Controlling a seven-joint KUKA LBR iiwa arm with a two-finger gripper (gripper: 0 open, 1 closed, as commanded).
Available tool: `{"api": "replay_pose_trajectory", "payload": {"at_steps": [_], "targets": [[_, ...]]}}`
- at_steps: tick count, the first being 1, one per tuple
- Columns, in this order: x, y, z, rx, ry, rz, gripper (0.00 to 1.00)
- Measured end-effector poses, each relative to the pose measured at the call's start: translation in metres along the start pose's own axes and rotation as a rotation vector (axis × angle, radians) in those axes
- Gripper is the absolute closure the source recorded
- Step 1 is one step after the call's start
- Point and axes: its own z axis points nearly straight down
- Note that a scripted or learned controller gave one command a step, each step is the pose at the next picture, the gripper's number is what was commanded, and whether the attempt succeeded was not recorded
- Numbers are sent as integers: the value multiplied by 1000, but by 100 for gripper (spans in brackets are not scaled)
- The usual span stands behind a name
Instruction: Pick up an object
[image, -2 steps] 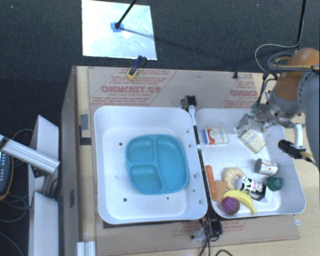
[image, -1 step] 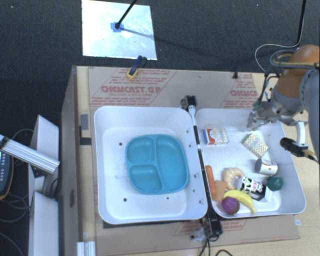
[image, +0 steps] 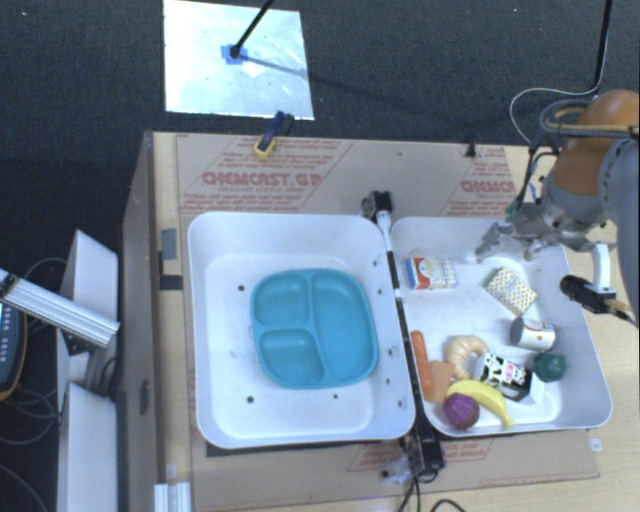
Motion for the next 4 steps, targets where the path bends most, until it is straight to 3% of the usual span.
{"api": "replay_pose_trajectory", "payload": {"at_steps": [2, 3, 4], "targets": [[0, -86, 8, 5, 2, 8, 0], [24, -69, -144, 0, 1, 5, 0], [8, -53, 14, 4, 2, 7, 0]]}}
